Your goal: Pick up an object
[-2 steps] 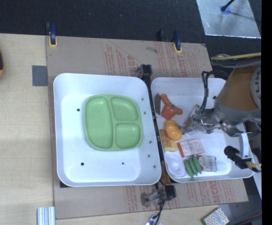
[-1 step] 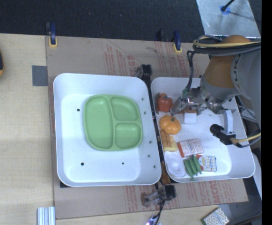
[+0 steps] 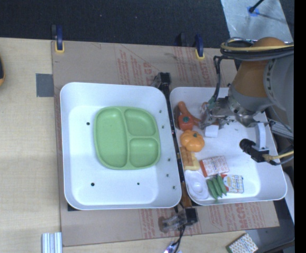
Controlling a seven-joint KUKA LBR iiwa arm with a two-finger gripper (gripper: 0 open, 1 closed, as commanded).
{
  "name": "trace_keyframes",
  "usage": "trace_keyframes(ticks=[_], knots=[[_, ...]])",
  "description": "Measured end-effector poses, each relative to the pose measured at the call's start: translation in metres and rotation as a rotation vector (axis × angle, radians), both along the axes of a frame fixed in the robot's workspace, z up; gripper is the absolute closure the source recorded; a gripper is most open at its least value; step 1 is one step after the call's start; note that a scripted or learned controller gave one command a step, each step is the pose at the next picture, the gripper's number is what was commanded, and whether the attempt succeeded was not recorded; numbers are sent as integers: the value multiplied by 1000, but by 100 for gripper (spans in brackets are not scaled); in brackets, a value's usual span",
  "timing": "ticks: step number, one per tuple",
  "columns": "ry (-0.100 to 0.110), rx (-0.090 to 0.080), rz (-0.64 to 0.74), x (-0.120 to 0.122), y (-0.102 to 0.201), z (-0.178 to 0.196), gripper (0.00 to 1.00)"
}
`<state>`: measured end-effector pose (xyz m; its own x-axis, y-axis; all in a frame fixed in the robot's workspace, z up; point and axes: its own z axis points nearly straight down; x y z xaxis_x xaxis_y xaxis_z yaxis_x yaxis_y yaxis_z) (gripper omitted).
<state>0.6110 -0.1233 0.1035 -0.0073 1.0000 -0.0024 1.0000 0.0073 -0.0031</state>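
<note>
A divided plate (image 3: 127,137) lies in the left bin (image 3: 76,183). In the right bin (image 3: 271,186), a toy pumpkin (image 3: 192,140) sits near its left wall, toy green beans (image 3: 215,186) nearer the front.

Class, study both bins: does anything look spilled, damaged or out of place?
Nothing stands out. The green plate lies flat in the left bin; the small items, such as the orange toy, sit loosely inside the right bin.

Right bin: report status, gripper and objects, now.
Gripper low in right bin, fingers unclear. Nothing seen held. Orange pumpkin toy and carrot toy beside it. Green divided plate alone in left bin.
</note>
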Motion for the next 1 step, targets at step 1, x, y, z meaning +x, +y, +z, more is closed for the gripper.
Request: trace_keyframes(ticks=[1], knots=[[-7, 5, 2, -35, 58, 94, 100]])
